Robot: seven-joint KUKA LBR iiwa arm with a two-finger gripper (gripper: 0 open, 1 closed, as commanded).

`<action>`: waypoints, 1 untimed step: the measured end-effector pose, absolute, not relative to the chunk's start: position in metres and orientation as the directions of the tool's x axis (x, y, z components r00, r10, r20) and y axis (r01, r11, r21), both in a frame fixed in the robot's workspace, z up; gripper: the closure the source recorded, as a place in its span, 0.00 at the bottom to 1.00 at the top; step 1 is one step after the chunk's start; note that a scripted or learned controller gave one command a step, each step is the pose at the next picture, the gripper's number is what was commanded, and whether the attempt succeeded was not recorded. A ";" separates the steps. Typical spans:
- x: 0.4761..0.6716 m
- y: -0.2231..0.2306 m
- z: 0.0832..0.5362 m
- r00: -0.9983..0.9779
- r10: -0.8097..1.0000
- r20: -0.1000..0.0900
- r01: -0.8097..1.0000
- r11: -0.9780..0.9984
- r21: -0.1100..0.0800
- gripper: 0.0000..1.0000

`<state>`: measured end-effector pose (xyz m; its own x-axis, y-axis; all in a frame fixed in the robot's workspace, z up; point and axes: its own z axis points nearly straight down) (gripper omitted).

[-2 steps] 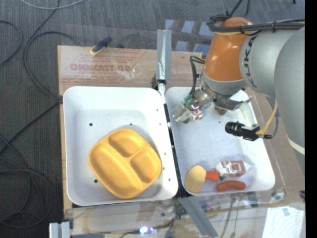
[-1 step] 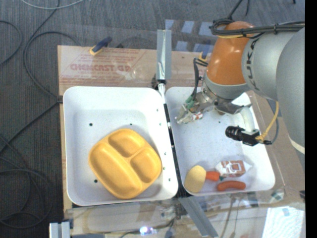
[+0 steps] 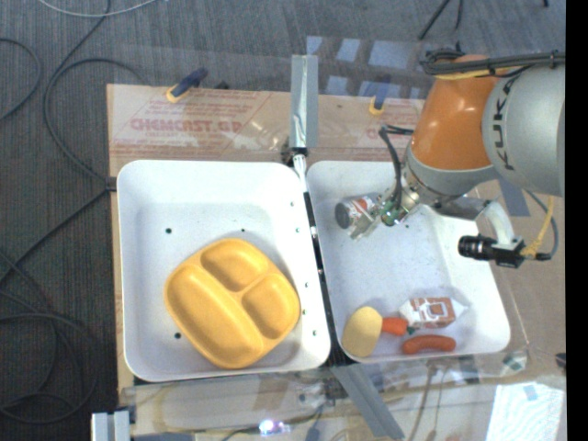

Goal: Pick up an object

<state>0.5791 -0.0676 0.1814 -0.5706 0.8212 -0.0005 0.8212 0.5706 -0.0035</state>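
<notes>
One grey-and-orange arm's gripper (image 3: 367,220) hangs at the right white bin's (image 3: 478,338) eleven o'clock beside a small silver can (image 3: 352,212); finger state unclear.

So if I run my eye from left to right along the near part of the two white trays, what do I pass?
Yellow divided plate in the left bin → pale yellow potato-like piece in the right bin → small orange carrot → red sausage. A small wrapped packet sits just behind the sausage.
</notes>
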 end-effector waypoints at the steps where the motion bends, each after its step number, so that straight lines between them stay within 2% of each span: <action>1: 0.634 -0.022 0.181 -0.328 0.945 -0.001 0.945 0.328 -0.004 1.00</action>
<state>0.6340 -0.0219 0.1808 -0.3280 0.9447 -0.0010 0.9447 0.3280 -0.0043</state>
